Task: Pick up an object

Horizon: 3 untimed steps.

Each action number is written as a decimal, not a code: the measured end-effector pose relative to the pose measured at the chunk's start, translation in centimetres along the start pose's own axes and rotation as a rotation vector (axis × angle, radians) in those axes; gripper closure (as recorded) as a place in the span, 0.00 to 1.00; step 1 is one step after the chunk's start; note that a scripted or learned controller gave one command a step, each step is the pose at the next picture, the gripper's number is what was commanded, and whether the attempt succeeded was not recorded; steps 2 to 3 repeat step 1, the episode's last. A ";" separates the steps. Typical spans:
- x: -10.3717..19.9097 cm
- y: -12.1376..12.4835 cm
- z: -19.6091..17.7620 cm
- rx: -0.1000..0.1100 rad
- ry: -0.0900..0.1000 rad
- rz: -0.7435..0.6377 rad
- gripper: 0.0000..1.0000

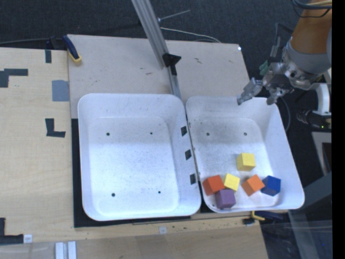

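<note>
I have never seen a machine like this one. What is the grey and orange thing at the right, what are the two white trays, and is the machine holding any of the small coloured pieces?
The picture comes from one camera fixed above a bench, looking down at a slant. The grey and orange thing is a robot arm that reaches in from the right. At its end sits a gripper with two fingers, which hangs over the far rim of the right bin. I see nothing between its fingers, so it holds nothing.

The two white trays are shallow bins side by side. In the near corner of the right bin lie six small blocks: a yellow block, a second yellow block, an orange block, a second orange block, a blue block and a purple block. The left bin shows only dark specks.
</note>
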<state>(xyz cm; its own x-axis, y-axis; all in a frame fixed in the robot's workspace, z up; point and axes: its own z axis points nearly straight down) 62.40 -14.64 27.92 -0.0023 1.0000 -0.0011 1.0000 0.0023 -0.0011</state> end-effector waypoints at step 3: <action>-4.2 -1.2 13.2 0.009 0.001 0.003 0.00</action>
